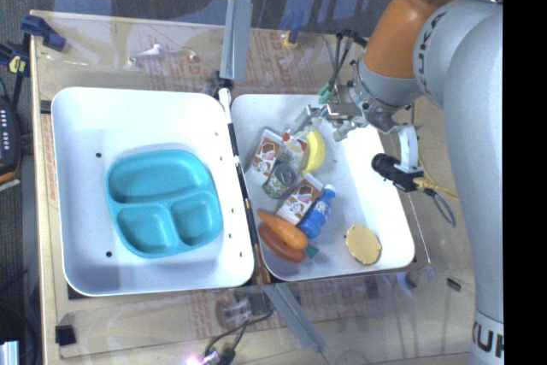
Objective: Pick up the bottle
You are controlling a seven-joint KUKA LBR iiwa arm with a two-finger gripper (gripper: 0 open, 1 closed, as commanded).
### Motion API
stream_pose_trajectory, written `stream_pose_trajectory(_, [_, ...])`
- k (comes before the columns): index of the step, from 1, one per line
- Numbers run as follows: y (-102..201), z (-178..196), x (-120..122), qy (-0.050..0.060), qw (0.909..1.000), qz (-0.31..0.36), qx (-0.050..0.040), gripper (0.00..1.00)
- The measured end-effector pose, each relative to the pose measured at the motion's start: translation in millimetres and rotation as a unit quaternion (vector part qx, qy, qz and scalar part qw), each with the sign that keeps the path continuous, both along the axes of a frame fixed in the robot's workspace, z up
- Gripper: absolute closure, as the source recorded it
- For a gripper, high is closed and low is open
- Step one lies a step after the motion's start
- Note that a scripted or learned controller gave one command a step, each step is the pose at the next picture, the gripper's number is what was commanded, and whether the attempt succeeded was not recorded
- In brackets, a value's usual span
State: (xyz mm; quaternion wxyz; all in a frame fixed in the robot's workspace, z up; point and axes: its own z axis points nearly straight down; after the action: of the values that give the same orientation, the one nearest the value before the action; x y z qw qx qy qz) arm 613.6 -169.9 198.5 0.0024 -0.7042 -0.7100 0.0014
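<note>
Lying tilted in the right bin (389, 222), the bottle (316, 214) is found just right of the carrot (282, 237), touching a small carton (297, 199). The gripper (329, 117) hangs above the banana (314, 151); its opening cannot be told. A descent centred across the bottle's body is advised.

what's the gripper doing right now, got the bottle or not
Gripper: above the right bin's far end, nothing seen in it; bottle lies in the bin.

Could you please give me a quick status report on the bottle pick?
Gripper above the right bin, near the banana. Blue bottle lying free, ungrasped. Carton and carrot crowd it.
</note>
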Motion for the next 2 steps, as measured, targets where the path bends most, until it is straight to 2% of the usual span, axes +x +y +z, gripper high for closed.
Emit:
stream_pose_trajectory(1, [-40.9,-106.9,-36.0,-0.003,1.0000,0.002,-0.0012,0.00])
stream_pose_trajectory(2, [-37.8,-106.9,-89.5,-0.001,0.9997,0.025,-0.0001,0.00])
